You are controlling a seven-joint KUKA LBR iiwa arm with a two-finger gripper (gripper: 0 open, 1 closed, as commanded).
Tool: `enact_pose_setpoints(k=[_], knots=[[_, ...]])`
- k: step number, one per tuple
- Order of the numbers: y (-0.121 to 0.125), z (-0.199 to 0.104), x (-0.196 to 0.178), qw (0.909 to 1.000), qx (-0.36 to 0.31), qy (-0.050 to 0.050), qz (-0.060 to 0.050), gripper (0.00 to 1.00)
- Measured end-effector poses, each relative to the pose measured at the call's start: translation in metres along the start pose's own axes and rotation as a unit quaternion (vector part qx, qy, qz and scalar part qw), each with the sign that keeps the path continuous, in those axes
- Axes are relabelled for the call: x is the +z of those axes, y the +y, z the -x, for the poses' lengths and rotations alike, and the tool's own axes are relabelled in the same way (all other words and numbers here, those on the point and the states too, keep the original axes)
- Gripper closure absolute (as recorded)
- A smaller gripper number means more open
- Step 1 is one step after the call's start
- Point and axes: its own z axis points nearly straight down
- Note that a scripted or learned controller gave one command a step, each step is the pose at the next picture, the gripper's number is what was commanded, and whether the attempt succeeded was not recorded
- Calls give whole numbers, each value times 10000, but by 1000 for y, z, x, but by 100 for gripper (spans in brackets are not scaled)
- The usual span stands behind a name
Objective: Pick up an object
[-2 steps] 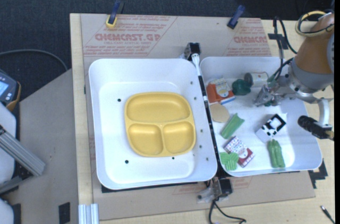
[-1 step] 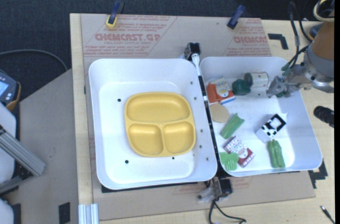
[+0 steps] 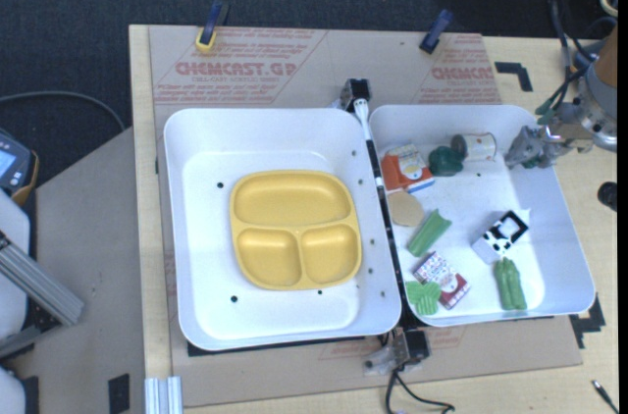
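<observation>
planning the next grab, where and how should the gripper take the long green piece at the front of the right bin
Take the long green piece across its narrow middle, coming straight down from above. It lies flat, running front to back, with bare bin floor on both long sides for the jaws.

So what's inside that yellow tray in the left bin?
Nothing that I can see: the yellow tray shows three bare compartments. Whatever lies beneath it in the left bin is covered.

Single fixed camera, above the bench (image 3: 294, 59), looking down aslant, both bins (image 3: 186, 206) framed
</observation>
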Motion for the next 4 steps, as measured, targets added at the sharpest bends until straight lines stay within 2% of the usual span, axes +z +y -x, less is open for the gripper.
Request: enact_pose_setpoints(k=[1, 2, 3, 4], knots=[[1, 0, -26, 10000, -2, 0, 0, 100], [15, -52, -16, 10000, -25, 24, -36, 100], [27, -105, -29, 10000, -32, 19, -9, 100], [45, -160, -20, 10000, -26, 14, -13, 100]])
